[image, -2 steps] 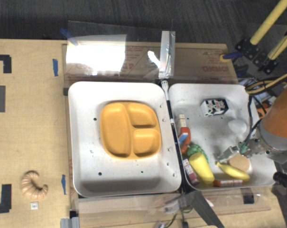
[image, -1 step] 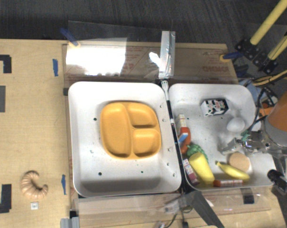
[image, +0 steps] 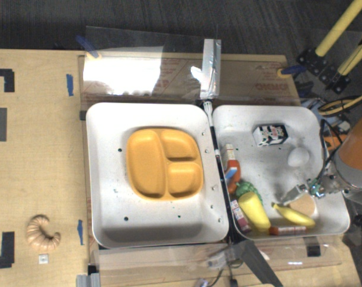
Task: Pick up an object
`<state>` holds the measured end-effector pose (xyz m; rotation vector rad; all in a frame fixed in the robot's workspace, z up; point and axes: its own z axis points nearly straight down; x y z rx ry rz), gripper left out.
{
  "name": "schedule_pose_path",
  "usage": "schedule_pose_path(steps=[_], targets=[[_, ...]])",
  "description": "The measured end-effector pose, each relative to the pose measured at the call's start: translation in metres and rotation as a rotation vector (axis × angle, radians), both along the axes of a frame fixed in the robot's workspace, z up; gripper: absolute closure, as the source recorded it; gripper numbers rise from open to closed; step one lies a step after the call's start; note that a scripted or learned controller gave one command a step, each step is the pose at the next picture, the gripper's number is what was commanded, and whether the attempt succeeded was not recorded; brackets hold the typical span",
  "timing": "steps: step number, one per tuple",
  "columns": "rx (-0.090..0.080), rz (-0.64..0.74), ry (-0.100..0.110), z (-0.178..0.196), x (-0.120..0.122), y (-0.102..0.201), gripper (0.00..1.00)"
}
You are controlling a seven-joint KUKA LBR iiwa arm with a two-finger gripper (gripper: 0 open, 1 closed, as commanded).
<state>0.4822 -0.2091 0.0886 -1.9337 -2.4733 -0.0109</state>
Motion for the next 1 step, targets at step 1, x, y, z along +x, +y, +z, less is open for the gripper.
schedule_pose_path(steps=[1], targets=[[-0.008, -0.003, -0.008, 0.0093, 0.0015, -0.0027, 1.00]])
